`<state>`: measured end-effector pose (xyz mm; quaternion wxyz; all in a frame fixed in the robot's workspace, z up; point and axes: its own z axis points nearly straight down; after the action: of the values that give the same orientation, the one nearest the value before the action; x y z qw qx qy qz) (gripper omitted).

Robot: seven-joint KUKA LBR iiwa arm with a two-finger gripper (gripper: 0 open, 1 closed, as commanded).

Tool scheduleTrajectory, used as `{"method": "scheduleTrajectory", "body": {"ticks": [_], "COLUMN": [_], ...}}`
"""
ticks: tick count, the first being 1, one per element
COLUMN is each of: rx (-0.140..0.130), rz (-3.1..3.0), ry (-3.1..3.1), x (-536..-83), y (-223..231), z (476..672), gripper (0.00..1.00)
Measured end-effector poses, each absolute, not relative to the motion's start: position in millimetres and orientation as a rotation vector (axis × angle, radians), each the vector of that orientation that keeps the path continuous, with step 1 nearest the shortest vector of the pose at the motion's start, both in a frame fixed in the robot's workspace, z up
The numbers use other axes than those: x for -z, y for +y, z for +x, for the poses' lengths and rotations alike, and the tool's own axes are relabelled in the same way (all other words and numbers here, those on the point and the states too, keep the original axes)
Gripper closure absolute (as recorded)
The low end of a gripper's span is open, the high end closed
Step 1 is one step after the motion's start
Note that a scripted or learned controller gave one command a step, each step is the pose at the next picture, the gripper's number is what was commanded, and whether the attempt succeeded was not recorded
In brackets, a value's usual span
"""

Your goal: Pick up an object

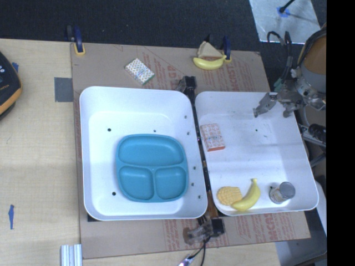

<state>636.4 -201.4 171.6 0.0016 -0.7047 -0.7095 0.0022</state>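
Note:
My gripper hangs over the far right part of the right bin, with its two fingers spread open and nothing between them. In that bin a red and white packet lies by the left wall. Along the front wall are a round tan cracker, a yellow banana and a small metal can. All of these lie well apart from the gripper.
The left bin holds a blue divided plate. Behind the bins, on the cardboard, lie a second banana with a sandwich piece and a small patterned packet. A black and yellow device sits at the far left.

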Motion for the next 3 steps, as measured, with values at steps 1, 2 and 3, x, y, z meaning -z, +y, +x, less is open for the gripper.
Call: {"method": "scheduleTrajectory", "body": {"ticks": [1, 2, 3], "rx": [-0.005, -0.005, 0.005], "rz": [-2.212, -2.212, -2.221], "ry": [-2.226, -2.227, -2.23], "x": [-151, -130, -98], "y": [-156, -100, -104], "z": [656.3, 639.5, 620.3], "gripper": [0.0, 0.0, 0.0]}}
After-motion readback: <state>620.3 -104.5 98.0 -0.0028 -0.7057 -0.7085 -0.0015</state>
